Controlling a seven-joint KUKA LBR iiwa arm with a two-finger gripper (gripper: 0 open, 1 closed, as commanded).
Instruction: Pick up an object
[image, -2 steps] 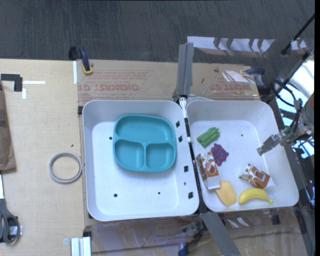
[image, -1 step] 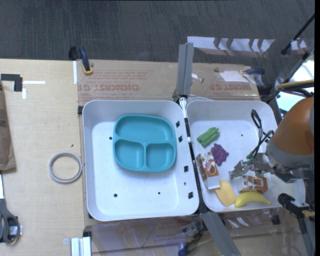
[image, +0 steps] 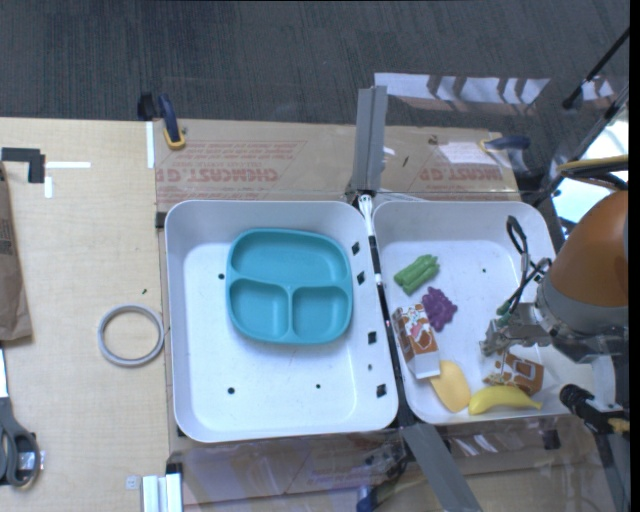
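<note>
The left bin (image: 190, 330) has a teal divided plate (image: 290, 286) sitting in its upper middle, three compartments showing, nothing in them that I can see. Everything loose is in the right bin (image: 470, 225): a green pickle-like piece (image: 416, 271) near the top left, a bunch of purple grapes (image: 438, 307) just below it, and a small printed carton (image: 417, 338) lying tilted against the divider side. Below the carton a pale yellow wedge (image: 451, 385) lies touching or nearly touching a banana (image: 503, 400) along the bin's near edge, and a brown-and-white patterned packet (image: 516, 372) rests just above the banana. Out on the bench to the left there is a grey ring (image: 131, 334), a pair of scissors (image: 15, 453) at the lower corner, and a clamp (image: 170, 125) at the back. The arm (image: 597, 262) comes in from the right, its orange band hanging over the bin's right wall. The gripper (image: 505, 337) is low in the right bin, just above the patterned packet and near the banana, with the grapes and carton off to its left. From here the claw is a dark tangle of metal; whether it is apart or together, I cannot tell, and nothing is visibly caught in it.
</note>
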